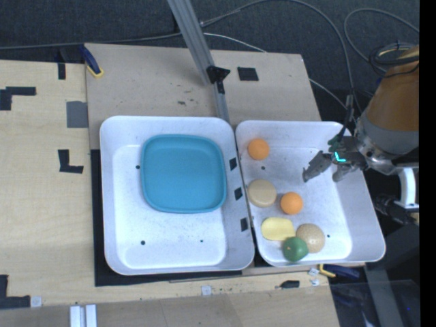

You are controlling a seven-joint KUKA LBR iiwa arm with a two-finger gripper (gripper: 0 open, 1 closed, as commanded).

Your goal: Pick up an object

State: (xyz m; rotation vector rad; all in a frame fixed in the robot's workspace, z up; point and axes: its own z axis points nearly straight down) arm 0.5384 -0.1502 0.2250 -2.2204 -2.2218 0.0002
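Note:
The right bin holds several small objects: an orange ball at the back left, a cream round piece, another orange ball, a yellow piece, a tan ball and a green ball at the front. My gripper hangs over the right side of this bin, open, with its two dark fingers spread and nothing between them. It stands right of and above the second orange ball, apart from every object.
The left bin bears a blue square plate. A grey metal bar slants down to the bins' back edge. Cables lie on the dark floor behind. The arm's orange band is at the right.

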